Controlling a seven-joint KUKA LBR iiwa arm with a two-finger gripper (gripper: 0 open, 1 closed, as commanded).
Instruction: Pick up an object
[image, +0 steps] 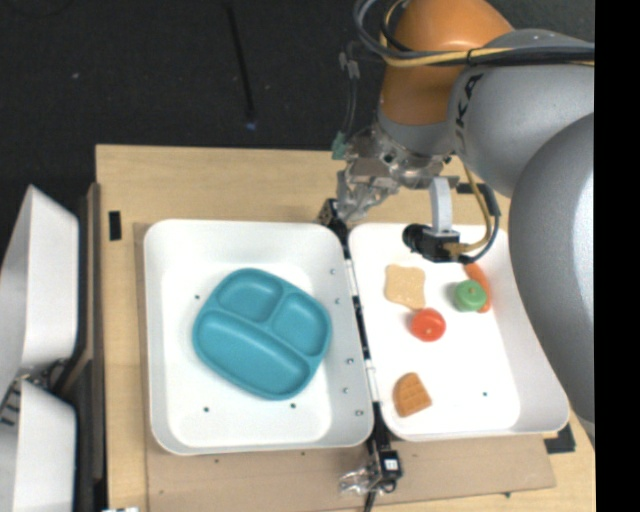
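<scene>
The right bin (500, 400) holds a pale bread slice (405, 286), a red tomato-like ball (428, 325), a green round piece (467, 295) with an orange carrot-like piece (477, 275) beside it, and a brown toast-shaped piece (411, 394) near the front. My gripper (352, 205) hangs over the back end of the divide between the two bins, left of and behind the bread slice. I see nothing held under it.
A blue sectioned plate (262, 331) lies in the middle of the left bin (170, 400). A black cable fitting (430, 241) hangs from the wrist over the right bin's back edge. The grey arm covers the upper right. White containers (45, 290) stand at the far left.
</scene>
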